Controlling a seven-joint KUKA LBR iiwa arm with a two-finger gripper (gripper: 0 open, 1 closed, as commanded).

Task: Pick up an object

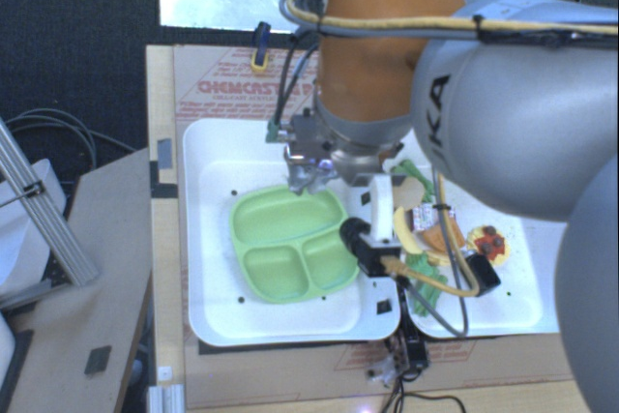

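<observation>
A light green divided plate (288,247) lies flat in the left bin (206,300). My gripper (309,173) hangs over the plate's far edge, low and close to it, under the orange wrist band. Nothing shows between its tips from this angle. In the right bin (530,307) lie small toy foods: a yellow banana-like piece (405,233), an orange piece (443,237), a round item with red bits (488,245) and a green leafy piece (418,176). The arm hides much of the right bin.
Cardboard with red print (227,90) lies behind the bins. A yellow-and-black clip (260,48) stands at the back. A wooden side table (92,256) and a metal frame (44,208) are to the left.
</observation>
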